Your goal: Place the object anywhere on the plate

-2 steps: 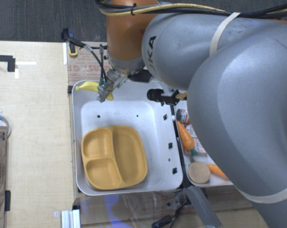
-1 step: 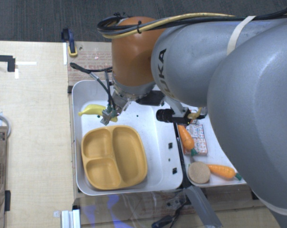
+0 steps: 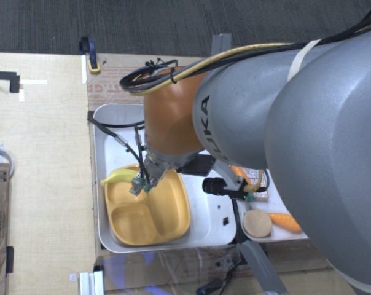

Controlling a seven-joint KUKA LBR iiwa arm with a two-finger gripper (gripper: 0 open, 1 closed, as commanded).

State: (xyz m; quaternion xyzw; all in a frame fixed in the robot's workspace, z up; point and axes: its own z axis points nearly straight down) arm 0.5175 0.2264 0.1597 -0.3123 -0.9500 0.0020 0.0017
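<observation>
Banana (image 3: 118, 176) lies at upper-left rim of the yellow divided plate (image 3: 167, 217), partly over it, lower-left centre of frame. End effector (image 3: 138, 186) sits right by banana's right end, above plate's upper compartment; whether it's wide, narrow or holding anything: can't tell. Plate rests in left white bin (image 3: 102, 158). Right of plate, in the other bin: round tan disc (image 3: 257, 224), w/ carrot (image 3: 286, 222) just beside it. Grey arm w/ orange band (image 3: 170, 118) covers right half. Light wood surface (image 3: 44, 165) at left.

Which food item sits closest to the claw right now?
The yellow banana, at the plate's upper left edge beside the claw. The carrot lies in the other bin.
</observation>
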